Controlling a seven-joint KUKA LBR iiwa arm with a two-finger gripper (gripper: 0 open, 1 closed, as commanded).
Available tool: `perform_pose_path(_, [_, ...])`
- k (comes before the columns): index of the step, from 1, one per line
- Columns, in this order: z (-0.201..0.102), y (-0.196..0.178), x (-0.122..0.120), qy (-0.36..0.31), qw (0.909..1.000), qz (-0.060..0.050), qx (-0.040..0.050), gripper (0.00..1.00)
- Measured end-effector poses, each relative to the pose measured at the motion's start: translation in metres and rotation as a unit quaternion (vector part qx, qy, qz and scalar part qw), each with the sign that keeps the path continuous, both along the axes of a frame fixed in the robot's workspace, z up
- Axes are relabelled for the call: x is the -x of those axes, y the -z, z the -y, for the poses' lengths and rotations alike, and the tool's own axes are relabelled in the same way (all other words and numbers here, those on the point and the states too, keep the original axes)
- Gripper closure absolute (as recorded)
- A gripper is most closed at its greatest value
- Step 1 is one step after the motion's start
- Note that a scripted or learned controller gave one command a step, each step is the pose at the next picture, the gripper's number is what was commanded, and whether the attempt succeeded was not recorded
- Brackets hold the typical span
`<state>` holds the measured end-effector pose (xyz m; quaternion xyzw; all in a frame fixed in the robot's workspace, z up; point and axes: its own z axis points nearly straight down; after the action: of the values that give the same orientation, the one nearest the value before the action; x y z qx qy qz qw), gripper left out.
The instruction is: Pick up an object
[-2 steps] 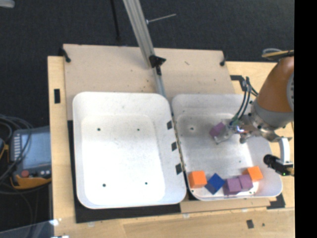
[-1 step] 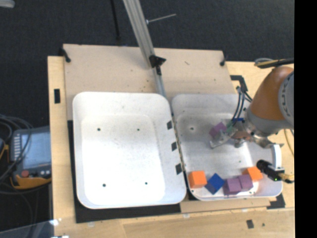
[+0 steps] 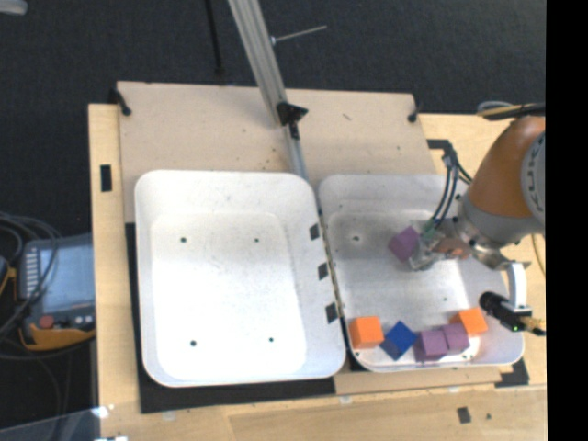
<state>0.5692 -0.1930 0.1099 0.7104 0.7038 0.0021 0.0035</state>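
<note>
The gripper (image 3: 424, 254) is low in the right bin (image 3: 367, 200), right against a purple block (image 3: 403, 243) near the bin's middle. Whether its fingers are spread or pinching the block cannot be made out. Along the bin's near wall lie an orange block (image 3: 367, 331), a blue block (image 3: 399, 339), two more purple blocks (image 3: 442, 342) and another orange one (image 3: 472, 321).

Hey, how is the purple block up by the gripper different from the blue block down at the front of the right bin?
The purple block is purple; the blue block is blue. The purple block sits alone mid-bin beside the gripper, while the blue block sits in the row at the right bin's front edge, between an orange block and another purple block. Both look like small blocks of similar size, lying in the same bin.
</note>
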Motion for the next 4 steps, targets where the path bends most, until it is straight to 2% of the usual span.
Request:
perform_pose_path(1, [-0.008,-0.05,0.002,-0.007,1.0,-0.001,-0.0003,1.0])
perform_pose_path(2, [-0.008,-0.112,-0.007,-0.007,1.0,0.0,0.0003,1.0])
perform_pose_path(3, [-0.008,-0.125,-0.008,-0.008,1.0,-0.002,-0.0007,1.0])
perform_pose_path(4, [-0.063,-0.135,-0.01,-0.009,1.0,-0.003,-0.0017,1.0])
